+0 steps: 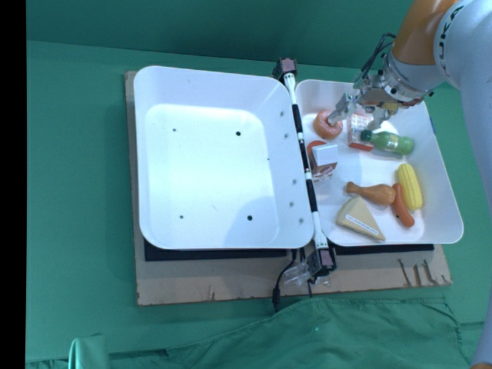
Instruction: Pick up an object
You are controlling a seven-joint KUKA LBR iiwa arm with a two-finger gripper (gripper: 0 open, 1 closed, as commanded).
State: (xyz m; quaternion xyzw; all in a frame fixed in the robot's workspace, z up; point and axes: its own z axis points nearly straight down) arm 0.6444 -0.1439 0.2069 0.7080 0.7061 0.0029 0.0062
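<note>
Where the right bin [450,206] fronts the view: cheese wedge [360,218], drumstick [372,193], corn [409,186]. Farther back, green bottle [388,141] and small carton [358,127]. Farthest, gripper [354,115] low over the orange ring [327,124], 2 fingers [337,112] spread wide, 1 touching the ring, the other beside the carton, gripping nothing.

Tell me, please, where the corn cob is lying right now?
The corn cob lies in the right bin, near its right wall, just right of the chicken drumstick and below the green bottle.
</note>
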